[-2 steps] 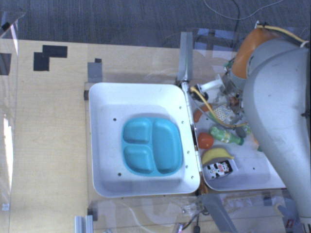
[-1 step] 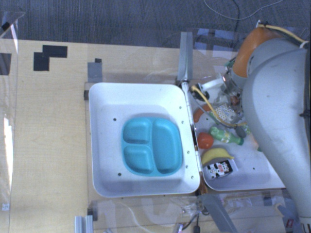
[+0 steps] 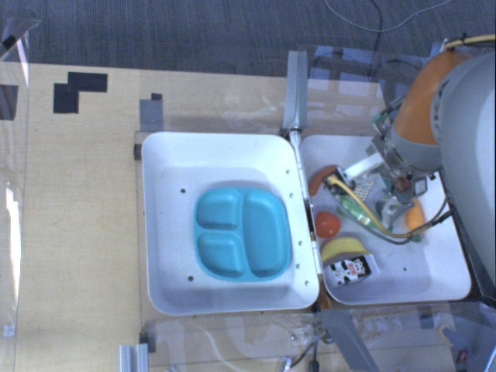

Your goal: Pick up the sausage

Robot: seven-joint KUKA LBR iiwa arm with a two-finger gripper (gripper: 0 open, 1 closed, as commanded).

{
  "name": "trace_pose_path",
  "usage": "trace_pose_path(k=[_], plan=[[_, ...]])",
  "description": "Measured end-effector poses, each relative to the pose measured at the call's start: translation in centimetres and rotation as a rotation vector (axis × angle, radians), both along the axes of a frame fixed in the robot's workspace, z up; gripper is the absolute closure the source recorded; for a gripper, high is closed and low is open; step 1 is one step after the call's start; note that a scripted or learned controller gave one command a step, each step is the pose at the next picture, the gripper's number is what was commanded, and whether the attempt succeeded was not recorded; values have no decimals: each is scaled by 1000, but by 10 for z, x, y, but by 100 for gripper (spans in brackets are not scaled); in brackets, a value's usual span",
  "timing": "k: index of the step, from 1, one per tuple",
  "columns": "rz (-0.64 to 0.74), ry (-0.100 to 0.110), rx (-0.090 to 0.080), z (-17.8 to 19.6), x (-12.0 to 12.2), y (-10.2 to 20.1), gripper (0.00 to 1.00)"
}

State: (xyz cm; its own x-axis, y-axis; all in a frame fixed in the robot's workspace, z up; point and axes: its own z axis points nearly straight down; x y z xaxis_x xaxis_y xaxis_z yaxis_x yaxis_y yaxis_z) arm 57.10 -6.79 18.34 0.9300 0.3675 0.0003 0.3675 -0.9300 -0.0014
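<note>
The end effector [image 3: 394, 196] hangs low in the right bin [image 3: 438, 281], at the right of the frame, under the big grey arm [image 3: 469, 122] with its orange band [image 3: 426, 103]. It is a tangle of metal parts and wires, and I cannot tell how wide it is open or if it has hold of anything.

The sausage [image 3: 322, 178] looks to be the reddish-brown thing at the upper left of the right bin, close to the wall next to the left bin [image 3: 167, 231]. It lies just to the left of the end effector. Part of it is hidden, so I am not fully sure of its shape.

Lots of things sit close by. A long yellow and green thing [image 3: 350, 200] lies right beside the sausage. Below them is a red tomato [image 3: 327, 224], then a yellow banana [image 3: 343, 247], then a small black and white box [image 3: 349, 270]. An orange thing [image 3: 415, 216] sits to the right of the end effector.

Here is what could go wrong. The sausage is near the bin wall, so the end effector might bump the wall. It might grab the yellow and green thing instead, or push the sausage away. The sausage is round, so it could roll or slip out.

The blue tray [image 3: 242, 233] in the left bin, at the middle of the frame, is far from all this.
</note>
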Motion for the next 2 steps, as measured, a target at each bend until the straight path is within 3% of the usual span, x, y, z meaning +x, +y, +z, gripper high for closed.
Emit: trace_pose_path(k=[1,2], plan=[[-170,-2,0,17,74,-19,0],[-16,-1,-3,28,90,29,0]])
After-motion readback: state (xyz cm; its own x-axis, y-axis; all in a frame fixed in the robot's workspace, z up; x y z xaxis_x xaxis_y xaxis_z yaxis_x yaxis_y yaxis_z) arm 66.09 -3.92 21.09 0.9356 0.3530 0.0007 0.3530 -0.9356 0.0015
